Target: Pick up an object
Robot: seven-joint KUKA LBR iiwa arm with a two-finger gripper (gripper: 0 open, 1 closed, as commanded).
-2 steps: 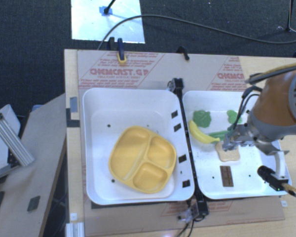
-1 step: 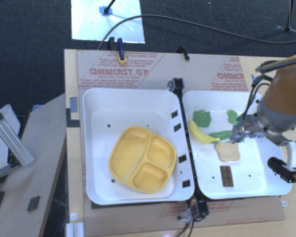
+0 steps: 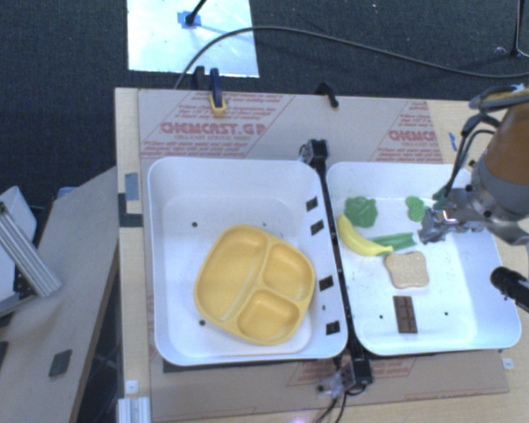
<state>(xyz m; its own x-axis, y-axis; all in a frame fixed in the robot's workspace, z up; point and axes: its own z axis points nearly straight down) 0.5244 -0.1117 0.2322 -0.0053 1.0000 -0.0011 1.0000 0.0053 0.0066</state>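
**Camera view: gripper low over the right bin, nothing lifted yet**

Camera view shows the pick not yet done, as far as I can judge. Every item in the right bin (image 3: 485, 324) lies on the bin floor: a banana (image 3: 360, 238) near the divider, a leafy green piece (image 3: 361, 210) just above it, a long green pod (image 3: 393, 239) touching the banana's right end, a smaller green piece (image 3: 414, 207) toward the bin's back, a slice of toast (image 3: 407, 270) just below the pod, and a brown chocolate bar (image 3: 406, 315) nearer the front wall. None of them is raised or tilted off the floor.

Left of the divider, the left bin (image 3: 172, 236) holds a yellow compartment tray (image 3: 255, 283), lying well apart from the arm.

The arm (image 3: 520, 157) reaches in from the right, its orange band above the wrist, bent down toward the back half of the right bin. The gripper (image 3: 436, 223) sits low, just beside the right end of the green pod and near the small green piece. Whether its tips are spread or closed I cannot tell; the metal parts blur together there, and no object can be seen between them. Closing on an object and lifting it both appear left to do, the pod being the nearest candidate.
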